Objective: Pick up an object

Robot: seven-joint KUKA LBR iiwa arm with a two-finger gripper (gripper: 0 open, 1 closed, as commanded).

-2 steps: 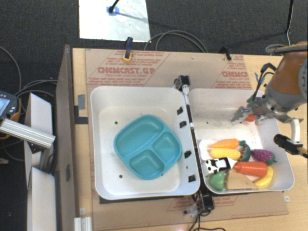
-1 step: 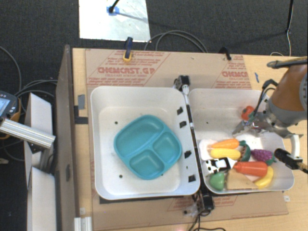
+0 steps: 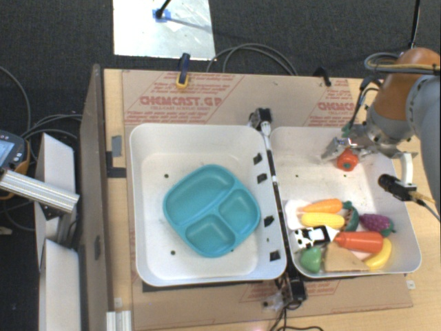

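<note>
Tomato-like orange toy (image 3: pixel 347 160) sits in the right bin (image 3: pixel 303 158), far half, touching my hand (image 3: pixel 342 148). I judge this the grasp step; next I need a firm pinch, then a lift. Whether the hand is spread or pinching, I cannot tell; the wrist hides it.

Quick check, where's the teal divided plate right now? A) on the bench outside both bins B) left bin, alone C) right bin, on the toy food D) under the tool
B: the plate lies flat in the left bin with nothing else beside it, while the toy food is piled in the right bin, where the tool works over a small orange-red toy.
</note>
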